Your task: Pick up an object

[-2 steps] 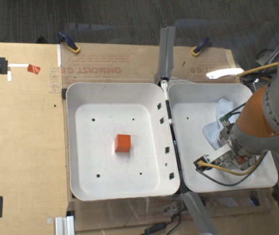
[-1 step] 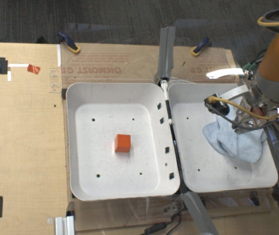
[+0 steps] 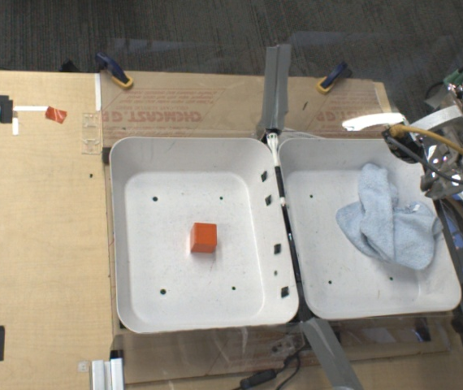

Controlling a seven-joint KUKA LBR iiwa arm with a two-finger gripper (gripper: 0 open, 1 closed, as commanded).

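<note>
An orange-red block [image 3: 204, 238] stands out against the plain white of the left bin [image 3: 134, 218], whose floor is dotted with small dark holes. In the equally white right bin [image 3: 321, 283] lies a pale blue-grey cloth [image 3: 386, 222]. Brown cardboard [image 3: 215, 108] with reversed red lettering runs behind both bins, pinned by clamps [image 3: 114, 70] with orange tips and dark blue handles, above a dark grey floor [image 3: 175, 15].
</note>
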